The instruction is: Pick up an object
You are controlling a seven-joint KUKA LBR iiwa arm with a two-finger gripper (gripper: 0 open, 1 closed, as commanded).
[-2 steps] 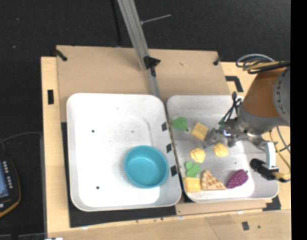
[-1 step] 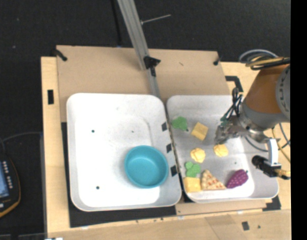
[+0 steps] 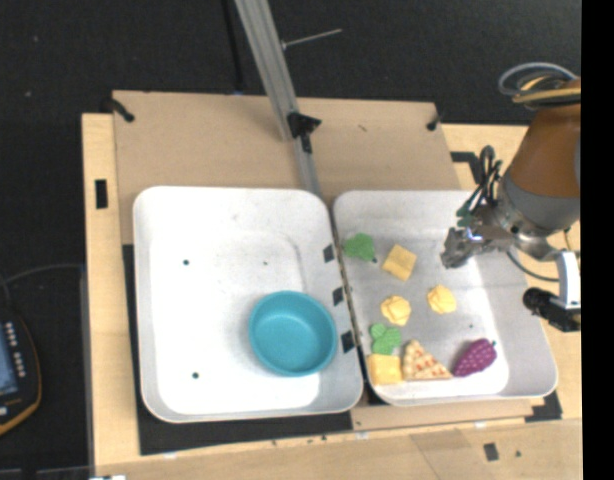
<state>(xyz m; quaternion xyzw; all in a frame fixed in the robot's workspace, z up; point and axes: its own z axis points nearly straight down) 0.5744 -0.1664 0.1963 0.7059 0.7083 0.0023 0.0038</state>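
Note:
My gripper (image 3: 457,252) hangs over the right bin (image 3: 527,368), near its upper right part, at the end of the grey and orange arm. Below and left of it lie several toy foods: a green piece (image 3: 359,247), a yellow cheese block (image 3: 399,262), a yellow lump (image 3: 442,299), another yellow lump (image 3: 395,310), a green leafy piece (image 3: 385,338), a yellow block (image 3: 384,369), a pizza slice (image 3: 423,362) and purple grapes (image 3: 475,357). Nothing shows between the gripper's tips.
The left bin (image 3: 187,228) holds a blue bowl (image 3: 291,332) near its lower right corner. A grey pole (image 3: 272,68) slants up from between the bins. A black cable and fitting (image 3: 549,308) sit at the right bin's right rim.

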